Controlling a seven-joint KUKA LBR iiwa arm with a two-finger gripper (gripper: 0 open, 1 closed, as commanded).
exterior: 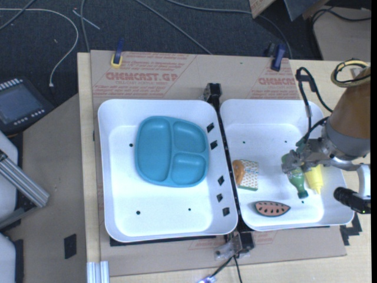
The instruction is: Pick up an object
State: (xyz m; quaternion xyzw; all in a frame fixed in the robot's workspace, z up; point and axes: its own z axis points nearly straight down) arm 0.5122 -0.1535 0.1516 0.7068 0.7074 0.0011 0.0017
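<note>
Right now the arm leans in from three o'clock, its orange band sitting just above the grey wrist, and the gripper hangs low over the right-hand bin, toward that bin's three o'clock side. Whether its jaws are apart or together I cannot tell from where I stand; the metal end is a small blurred cluster. Just under it, at about five o'clock from the tip, lie a green piece and a yellow piece side by side, touching each other, and so close to the gripper that I cannot say if it touches them. Nothing shows clearly between the fingers. At nine o'clock of the gripper, near the divider between the bins, rests a small orange and pale toy with a checked pattern. At six o'clock in the same bin, close to the front wall, lies a watermelon slice, flat, well apart from the green and yellow pieces. The left-hand bin holds a blue divided plate with three compartments, lying flat near the middle. Both bins sit on a brown board printed with red lettering.
</note>
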